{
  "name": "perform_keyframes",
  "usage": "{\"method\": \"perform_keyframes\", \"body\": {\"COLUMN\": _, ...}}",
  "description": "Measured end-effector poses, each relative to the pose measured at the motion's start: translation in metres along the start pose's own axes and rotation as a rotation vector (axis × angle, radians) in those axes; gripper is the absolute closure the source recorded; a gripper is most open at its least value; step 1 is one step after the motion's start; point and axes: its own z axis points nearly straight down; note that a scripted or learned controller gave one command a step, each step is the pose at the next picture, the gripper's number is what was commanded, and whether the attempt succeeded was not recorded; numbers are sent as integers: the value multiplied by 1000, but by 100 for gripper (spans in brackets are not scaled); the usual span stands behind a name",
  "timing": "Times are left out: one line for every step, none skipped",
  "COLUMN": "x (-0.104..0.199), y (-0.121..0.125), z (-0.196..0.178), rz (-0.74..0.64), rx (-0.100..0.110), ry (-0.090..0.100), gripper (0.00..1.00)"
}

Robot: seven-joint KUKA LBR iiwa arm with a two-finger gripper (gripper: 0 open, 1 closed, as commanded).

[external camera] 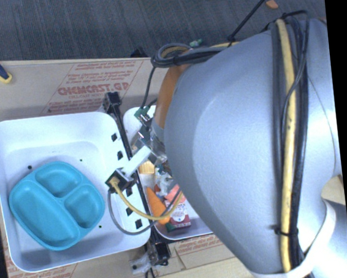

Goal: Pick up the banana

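You see the grey arm spread over nearly all of the right bin, with the gripper low at that bin's left edge; you cannot tell whether it is open or closed. The banana appears to be the yellow sliver just beside the gripper, though too little shows for you to be sure. Just below it lie an orange carrot-like piece and a red and white packet. In the left bin you find a blue divided plate
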Motion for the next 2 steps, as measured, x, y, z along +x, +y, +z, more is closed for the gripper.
{"method": "perform_keyframes", "body": {"x": -79, "y": 141, "z": -4, "rz": 49, "rx": -1, "ry": 3, "gripper": 0}}
{"method": "perform_keyframes", "body": {"x": -98, "y": 90, "z": 100, "rz": 264, "rx": 1, "ry": 4, "gripper": 0}}
